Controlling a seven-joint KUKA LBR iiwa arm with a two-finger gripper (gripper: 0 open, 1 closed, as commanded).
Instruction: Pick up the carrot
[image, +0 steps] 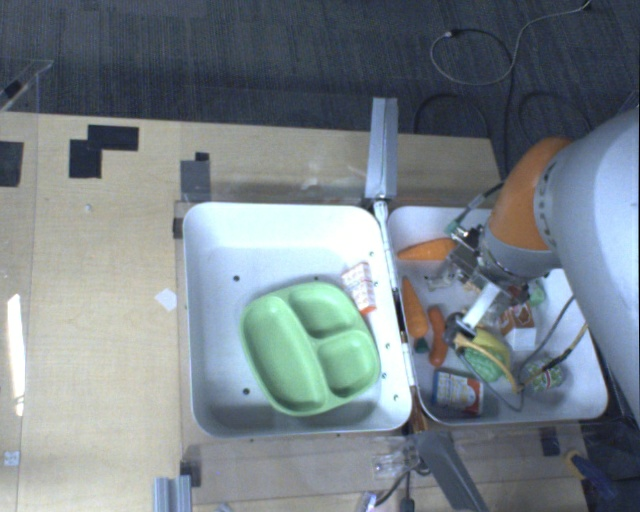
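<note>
The carrot (424, 250), orange and tapered, lies near the far left corner of the right bin (590, 400), pointing left. My gripper (455, 266) hangs low over the bin just right of the carrot's thick end, very close to it. Whether it touches the carrot is hidden by the wrist. The grey arm with its orange band (520, 205) reaches in from the right and covers the bin's far right part.
In the right bin lie a slim orange stick (410, 300) along the left wall, a red sausage-like piece (437, 336), a yellow-green item (486, 356), a can (458, 391) and small packets. The left bin (215, 300) holds a green divided plate (310, 346) and a red-white packet (360, 286).
</note>
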